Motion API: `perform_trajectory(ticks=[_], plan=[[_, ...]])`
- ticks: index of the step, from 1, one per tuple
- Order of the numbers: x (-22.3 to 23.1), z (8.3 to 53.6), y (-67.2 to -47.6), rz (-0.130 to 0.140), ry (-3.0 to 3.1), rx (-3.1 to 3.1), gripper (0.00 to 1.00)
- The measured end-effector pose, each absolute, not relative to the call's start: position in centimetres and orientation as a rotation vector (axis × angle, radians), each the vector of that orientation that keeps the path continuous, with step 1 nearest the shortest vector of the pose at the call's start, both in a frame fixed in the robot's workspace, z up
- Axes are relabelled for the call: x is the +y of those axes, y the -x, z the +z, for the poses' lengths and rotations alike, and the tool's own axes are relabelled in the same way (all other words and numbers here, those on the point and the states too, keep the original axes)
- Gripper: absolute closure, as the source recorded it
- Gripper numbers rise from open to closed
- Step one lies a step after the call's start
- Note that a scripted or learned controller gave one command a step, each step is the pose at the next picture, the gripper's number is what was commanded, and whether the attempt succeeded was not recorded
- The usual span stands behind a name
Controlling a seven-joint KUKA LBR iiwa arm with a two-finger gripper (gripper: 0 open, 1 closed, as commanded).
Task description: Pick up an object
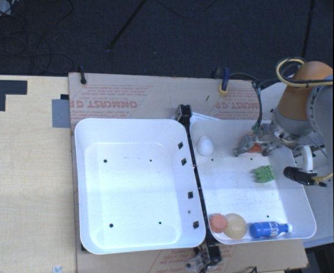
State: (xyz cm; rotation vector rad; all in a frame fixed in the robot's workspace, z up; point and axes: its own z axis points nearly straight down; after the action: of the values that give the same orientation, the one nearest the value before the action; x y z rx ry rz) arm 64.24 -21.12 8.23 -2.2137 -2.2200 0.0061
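Observation:
My gripper [247, 148] hangs low over the back of the right bin [303, 209], at the end of the grey arm with its orange band [301, 95]. A small orange-red patch [257, 149] shows right at the gripper; I cannot tell whether it is a loose object. A white egg-shaped object [205, 147] lies to the gripper's left, near the divider. A green crumpled object [263, 174] sits just in front of the gripper. Along the front wall lie a pink ball [217, 222], a pale yellow ball [235, 226] and a blue bottle [269, 230].
The left bin [87, 152] adjoins the right one along a black divider [191, 175]. Cables and a black fitting [303, 176] hang off the arm at the right bin's right rim. Cardboard [121, 98] lies under both bins.

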Motion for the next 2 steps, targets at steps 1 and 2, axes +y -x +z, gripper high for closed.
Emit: perform_trajectory(ticks=[1, 2], plan=[[-21.2, 9.9, -64.5, 0.000, 2.218, -2.228, 1.00], [-13.3, 20.4, -61.8, -0.005, 2.215, -2.228, 1.00]])
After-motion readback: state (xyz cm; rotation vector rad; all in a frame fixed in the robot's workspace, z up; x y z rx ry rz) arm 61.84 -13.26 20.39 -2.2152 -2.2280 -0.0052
